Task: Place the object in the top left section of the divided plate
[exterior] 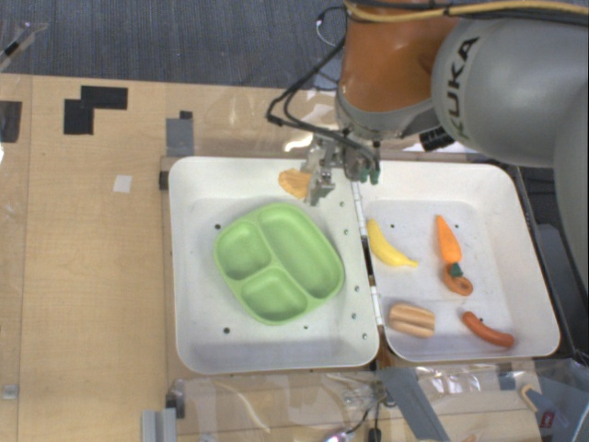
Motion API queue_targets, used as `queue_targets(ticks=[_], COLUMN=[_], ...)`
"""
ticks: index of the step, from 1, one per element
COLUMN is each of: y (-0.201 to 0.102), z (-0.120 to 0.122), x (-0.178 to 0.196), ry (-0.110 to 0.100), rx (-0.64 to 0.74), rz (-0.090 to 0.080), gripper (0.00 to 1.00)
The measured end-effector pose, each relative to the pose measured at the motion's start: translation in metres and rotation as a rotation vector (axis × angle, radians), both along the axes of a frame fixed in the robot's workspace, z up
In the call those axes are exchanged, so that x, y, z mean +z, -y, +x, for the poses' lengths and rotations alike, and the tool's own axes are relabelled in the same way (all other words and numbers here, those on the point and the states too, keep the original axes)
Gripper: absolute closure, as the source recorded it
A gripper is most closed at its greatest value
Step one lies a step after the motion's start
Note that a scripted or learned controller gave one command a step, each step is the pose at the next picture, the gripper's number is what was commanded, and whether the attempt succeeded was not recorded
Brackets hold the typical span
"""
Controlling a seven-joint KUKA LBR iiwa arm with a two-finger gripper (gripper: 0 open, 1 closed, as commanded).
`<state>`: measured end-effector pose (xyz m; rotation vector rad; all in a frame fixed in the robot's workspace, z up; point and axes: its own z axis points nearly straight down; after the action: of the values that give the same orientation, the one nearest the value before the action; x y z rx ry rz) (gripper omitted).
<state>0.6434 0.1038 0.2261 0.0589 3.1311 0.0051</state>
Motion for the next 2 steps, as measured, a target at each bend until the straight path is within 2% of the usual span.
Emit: queue_targets(ticks=[1, 2], y=[-0.009, -0.055], z=[0.017, 0.027], x=[-0.039, -0.061], ry=[0.0, 0.003], rx=[0.284, 0.542], rz=[-0.002, -0.003], gripper=[1.0, 1.0])
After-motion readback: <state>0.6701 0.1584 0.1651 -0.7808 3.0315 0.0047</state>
